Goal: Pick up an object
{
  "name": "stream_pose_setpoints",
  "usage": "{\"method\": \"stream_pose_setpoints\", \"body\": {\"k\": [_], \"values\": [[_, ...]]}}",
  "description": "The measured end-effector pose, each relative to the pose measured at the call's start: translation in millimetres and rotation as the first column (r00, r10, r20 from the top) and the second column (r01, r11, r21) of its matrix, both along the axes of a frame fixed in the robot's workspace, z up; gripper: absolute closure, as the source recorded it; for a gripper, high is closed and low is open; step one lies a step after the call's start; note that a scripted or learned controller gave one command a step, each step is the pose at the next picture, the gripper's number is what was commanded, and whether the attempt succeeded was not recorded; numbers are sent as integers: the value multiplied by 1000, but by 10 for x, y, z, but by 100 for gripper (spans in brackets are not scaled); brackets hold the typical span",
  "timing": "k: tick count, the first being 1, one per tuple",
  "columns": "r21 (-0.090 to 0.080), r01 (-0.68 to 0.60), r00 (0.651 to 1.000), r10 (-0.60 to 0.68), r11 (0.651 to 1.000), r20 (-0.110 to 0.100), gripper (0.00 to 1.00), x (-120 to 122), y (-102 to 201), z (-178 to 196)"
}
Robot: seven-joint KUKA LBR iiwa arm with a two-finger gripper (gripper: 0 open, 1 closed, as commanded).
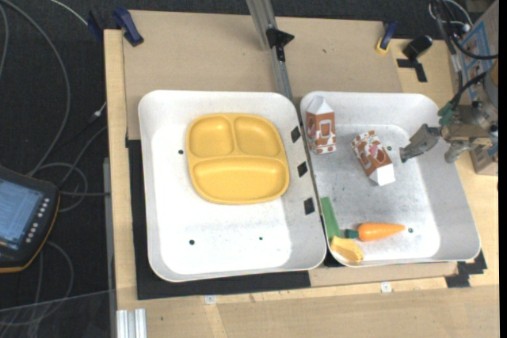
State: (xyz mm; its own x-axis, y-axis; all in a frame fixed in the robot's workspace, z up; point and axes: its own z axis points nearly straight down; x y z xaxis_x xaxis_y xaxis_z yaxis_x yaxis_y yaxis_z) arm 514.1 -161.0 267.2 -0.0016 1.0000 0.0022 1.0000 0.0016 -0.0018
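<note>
— Two bins (158, 249), I see: left has a yellow plate (236, 157); right has two cartons (320, 127) (373, 156), a carrot (379, 231).

— And the claw (418, 143)?

— Over the right bin's far edge, near the tipped carton. I can't tell how open it is; nothing visibly held.

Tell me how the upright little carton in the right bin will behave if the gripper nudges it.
The upright carton stands tall on a small base, so a nudge would probably tip it. It looks like a light toy, likely to slide easily on the smooth right bin. Its flat sides should not roll.
</note>
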Motion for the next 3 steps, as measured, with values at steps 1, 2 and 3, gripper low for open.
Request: {"method": "stream_pose_setpoints", "body": {"k": [1,2,3], "values": [[0,1,1000,-1,1000,1,0,1,-1,0],[1,3,1000,-3,1000,-5,0,-3,-74,-456],[2,2,1000,-2,1000,-7,0,-41,-81,-1086]]}}
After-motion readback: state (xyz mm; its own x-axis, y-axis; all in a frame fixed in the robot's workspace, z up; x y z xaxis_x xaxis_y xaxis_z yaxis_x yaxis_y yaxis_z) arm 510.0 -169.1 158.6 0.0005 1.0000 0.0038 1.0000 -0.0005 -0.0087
